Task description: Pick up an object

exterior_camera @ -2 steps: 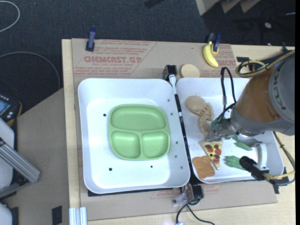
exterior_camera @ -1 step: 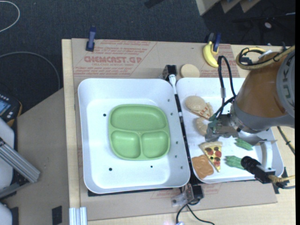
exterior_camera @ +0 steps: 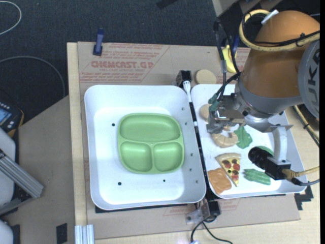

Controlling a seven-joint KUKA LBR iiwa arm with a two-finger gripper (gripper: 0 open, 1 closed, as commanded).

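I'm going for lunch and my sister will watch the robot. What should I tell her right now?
Gripper: over the right bin, just above a beige toy piece. I cannot tell whether it grips anything.
Things: the pizza slice, orange-brown piece and green leafy toy lie in the right bin. The green divided plate sits in the left bin.
Done: nothing is seen lifted.
Left: grab one object and raise it.

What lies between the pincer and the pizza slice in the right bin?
In the camera view, a beige toy piece lies between the pincer and the pizza slice.
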